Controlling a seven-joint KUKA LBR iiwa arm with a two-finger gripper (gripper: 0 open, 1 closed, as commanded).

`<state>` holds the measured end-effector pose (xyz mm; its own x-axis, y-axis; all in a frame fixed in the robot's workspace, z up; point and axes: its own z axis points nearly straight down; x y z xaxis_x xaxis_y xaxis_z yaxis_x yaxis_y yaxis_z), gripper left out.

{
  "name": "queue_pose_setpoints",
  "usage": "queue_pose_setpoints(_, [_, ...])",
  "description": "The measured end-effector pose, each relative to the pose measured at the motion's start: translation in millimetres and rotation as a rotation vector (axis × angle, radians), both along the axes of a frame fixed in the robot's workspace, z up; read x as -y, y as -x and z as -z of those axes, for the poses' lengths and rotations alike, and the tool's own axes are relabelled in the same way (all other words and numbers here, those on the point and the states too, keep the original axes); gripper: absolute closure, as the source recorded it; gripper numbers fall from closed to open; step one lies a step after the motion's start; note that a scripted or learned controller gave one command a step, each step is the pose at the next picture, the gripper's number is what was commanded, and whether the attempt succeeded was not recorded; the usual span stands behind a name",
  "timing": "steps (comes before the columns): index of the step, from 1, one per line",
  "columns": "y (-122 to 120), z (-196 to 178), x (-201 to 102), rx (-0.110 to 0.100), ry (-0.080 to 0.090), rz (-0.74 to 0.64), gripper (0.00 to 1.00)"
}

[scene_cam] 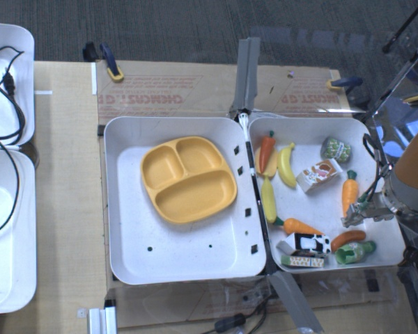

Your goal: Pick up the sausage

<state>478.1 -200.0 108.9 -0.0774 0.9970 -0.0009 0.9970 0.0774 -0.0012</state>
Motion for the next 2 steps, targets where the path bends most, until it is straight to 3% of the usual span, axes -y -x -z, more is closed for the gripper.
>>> queue_pose_setpoints(1, [0.0, 0.0, 0.0, 0.0, 0.0, 0.001, 0.0])
queue_pose_setpoints(2, [-1.1, 17.7, 14.5, -0.002, -0.013, -0.076, 0.0])
